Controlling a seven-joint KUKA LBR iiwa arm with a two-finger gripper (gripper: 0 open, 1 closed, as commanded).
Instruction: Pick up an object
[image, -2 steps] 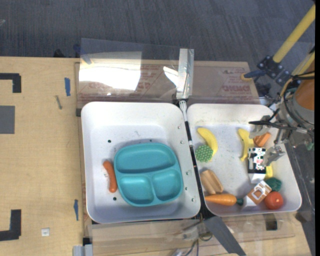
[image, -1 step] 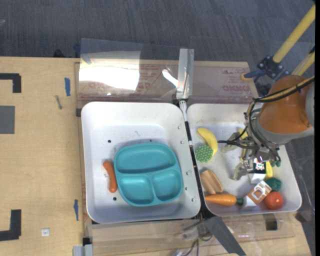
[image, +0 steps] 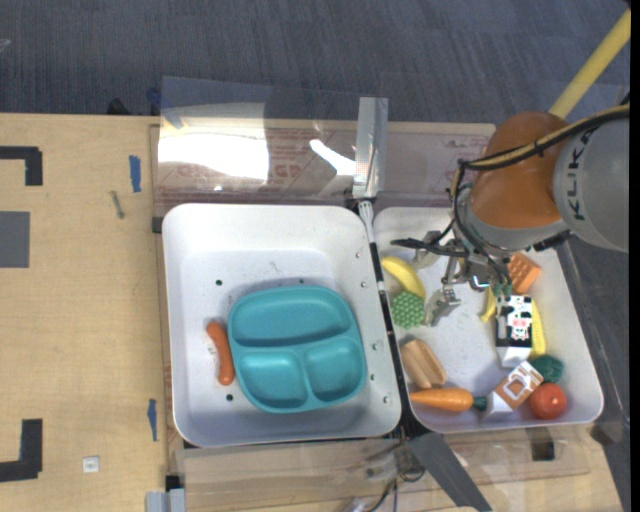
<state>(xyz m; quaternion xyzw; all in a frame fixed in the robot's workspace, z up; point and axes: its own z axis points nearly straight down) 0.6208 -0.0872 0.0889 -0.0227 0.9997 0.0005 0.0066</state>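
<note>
Closest to the camera, along the near wall of the right bin (image: 465, 345), a carrot (image: 440, 400) lies on its side with its green end pointing right. To its right sit a small orange-and-white box (image: 518, 386) and a red tomato (image: 547, 401), with a dark green piece (image: 550, 368) just behind them. In the left bin (image: 185, 235), a teal divided tray (image: 295, 345) takes up the middle of the floor. An orange sausage (image: 222, 352) lies just beside the tray's left edge.

A little farther back in the right bin, a tan bread roll (image: 422, 362) lies just behind the carrot, close to the wall between the bins. On the right side stands a black-and-white cow-patterned carton (image: 516, 325) with a yellow piece (image: 540, 335) touching its right side.

Farther still, a green knobbly piece (image: 407, 308) sits against the dividing wall with a banana (image: 402, 275) just behind it. The hand (image: 455, 292) hangs over the bare floor of the right bin, just right of these two and left of the carton. I cannot tell whether it is apart or together, and nothing can be seen in its grasp. Every loose thing lies on a bin floor. An orange block (image: 524, 272) sits to the right of the hand, partly under the arm.

Beyond that, the arm's orange band (image: 515, 175) rises over the far right of the bin. Both bins rest on the tan bench (image: 70, 300).
</note>
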